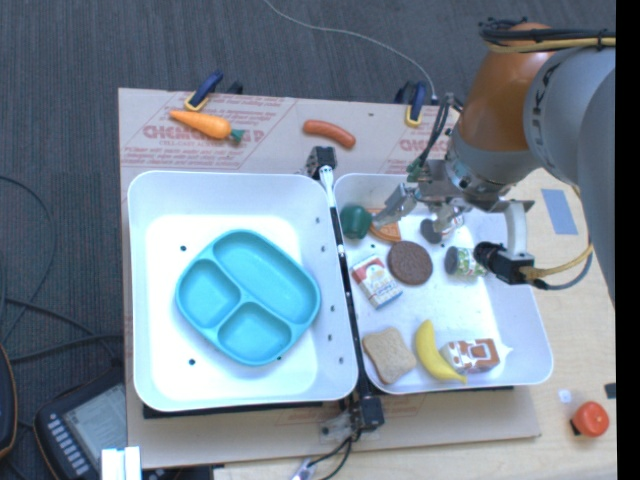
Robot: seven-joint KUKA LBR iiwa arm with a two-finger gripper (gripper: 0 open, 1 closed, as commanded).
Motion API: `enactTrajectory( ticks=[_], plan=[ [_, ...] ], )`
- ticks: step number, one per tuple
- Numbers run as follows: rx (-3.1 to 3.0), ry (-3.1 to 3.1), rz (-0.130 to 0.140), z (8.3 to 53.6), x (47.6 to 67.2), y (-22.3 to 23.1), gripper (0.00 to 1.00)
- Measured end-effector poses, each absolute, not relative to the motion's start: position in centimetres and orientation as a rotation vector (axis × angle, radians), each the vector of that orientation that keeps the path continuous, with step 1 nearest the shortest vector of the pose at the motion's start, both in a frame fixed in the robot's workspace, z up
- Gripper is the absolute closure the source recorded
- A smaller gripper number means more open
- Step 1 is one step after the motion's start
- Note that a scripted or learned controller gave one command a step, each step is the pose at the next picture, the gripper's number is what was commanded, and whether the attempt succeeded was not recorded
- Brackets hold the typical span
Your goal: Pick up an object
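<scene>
1. The two-finger gripper (418,211) is hanging over the far part of the right white bin (528,336), below the grey arm with its orange band (503,98). Its fingers are standing spread apart, one slanting toward the bin's far-left corner and the other pointing down near the middle of the far edge, with nothing between them.
2. Just beside the left finger, a small orange wedge-shaped toy (386,232) is lying near the far-left corner, touching a dark green rounded toy (353,220) that is sitting against the left wall.
3. A round brown cookie-like disc (410,264) is lying just nearer than the gripper, with a small red-and-white printed box (376,280) beside it toward the left wall.
4. A small dark green can-like object (460,261) is lying near the bin's middle, beside the black fitting on the arm's cable.
5. Along the near edge, a tan slice of toy bread (388,355), a yellow toy banana (433,352) and a brown-and-white printed carton (474,355) are lying side by side.
6. The left white bin (160,203) is holding a blue three-compartment plastic plate (248,296).
7. On the cardboard sheet beyond the bins, an orange toy carrot (203,125) and a red toy sausage (329,133) are lying well apart.
</scene>
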State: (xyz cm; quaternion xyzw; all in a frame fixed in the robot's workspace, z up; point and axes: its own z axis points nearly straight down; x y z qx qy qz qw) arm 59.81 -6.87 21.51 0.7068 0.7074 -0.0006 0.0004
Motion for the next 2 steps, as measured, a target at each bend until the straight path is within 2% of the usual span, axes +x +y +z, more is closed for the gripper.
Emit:
enactTrajectory(
  ticks=[1, 2],
  plan=[
    [2.219, 2.217, 0.002, 10.3, 60.3, -11.0, 0.0],
    [2.218, 2.216, 0.005, 11.4, 60.4, -11.0, 1.0]
  ],
)
